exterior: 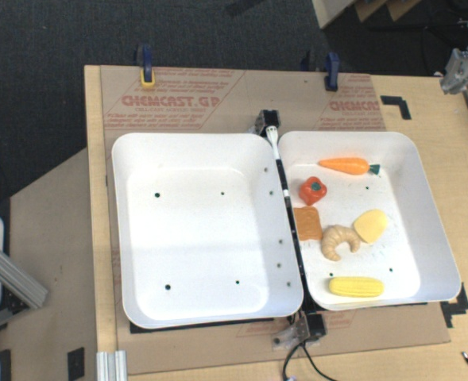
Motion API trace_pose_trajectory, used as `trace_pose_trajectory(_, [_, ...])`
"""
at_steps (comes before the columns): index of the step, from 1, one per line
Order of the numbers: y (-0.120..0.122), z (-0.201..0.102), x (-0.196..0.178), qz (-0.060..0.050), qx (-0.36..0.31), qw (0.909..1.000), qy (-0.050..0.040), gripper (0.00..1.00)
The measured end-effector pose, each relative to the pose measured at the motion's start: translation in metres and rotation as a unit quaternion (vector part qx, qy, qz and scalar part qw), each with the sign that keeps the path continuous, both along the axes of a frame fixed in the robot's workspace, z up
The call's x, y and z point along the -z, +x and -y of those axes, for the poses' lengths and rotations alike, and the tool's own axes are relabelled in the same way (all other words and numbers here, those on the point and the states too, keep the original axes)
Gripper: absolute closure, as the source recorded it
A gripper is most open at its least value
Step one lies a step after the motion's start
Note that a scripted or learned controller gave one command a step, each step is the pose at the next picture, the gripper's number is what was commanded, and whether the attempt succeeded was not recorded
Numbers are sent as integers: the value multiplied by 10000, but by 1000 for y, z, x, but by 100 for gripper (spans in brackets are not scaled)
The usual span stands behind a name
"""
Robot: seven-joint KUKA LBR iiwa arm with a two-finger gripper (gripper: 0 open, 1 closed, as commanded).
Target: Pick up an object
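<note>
The right bin (pixel 424 205) holds several toy foods. An orange carrot (pixel 345 165) lies near its far side, with a red pepper (pixel 314 190) just below and to its left. A brown bread slice (pixel 307 223) rests by the bin's left wall. Beside it sit a tan croissant (pixel 339 241) and a pale yellow potato-like piece (pixel 370 225), touching each other. A yellow corn cob (pixel 356 286) lies along the near wall. A small grey part of the arm (pixel 461 68) shows at the upper right edge, well above and away from the bins.
The left bin (pixel 138 213) sits beside the right one, joined by a black divider strip (pixel 283 197). Both rest on a cardboard sheet (pixel 241 94) held by two blue clamps (pixel 145 59). A metal rail (pixel 11 272) stands at the left edge.
</note>
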State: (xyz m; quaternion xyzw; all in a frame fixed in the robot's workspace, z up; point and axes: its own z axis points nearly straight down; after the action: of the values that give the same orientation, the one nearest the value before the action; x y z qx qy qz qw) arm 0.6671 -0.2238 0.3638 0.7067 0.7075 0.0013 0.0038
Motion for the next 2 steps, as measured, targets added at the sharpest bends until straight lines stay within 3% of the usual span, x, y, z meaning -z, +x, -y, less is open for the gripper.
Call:
trace_pose_trajectory(1, [-1, -75, 81, -72, -29, 10000, 40, 100])
trace_pose_trajectory(2, [0, -91, 56, -11, -8, 10000, 13, 100])
